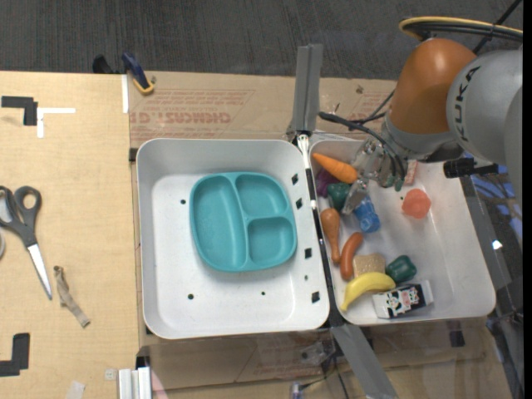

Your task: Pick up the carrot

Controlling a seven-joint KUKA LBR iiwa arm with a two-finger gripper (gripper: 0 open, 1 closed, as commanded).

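Nearest you in the right bin [465, 302] lie a small carton [401, 300], a banana [366, 288] and a green piece [401, 267]. Farther back, the hand [366, 179] hangs low over the bin's far left corner — you cannot tell how wide it stands. The carrot [336, 168] lies just beside it, apparently touching. In the left bin [166, 223] sits a teal divided tray [243, 220] — nothing in it.
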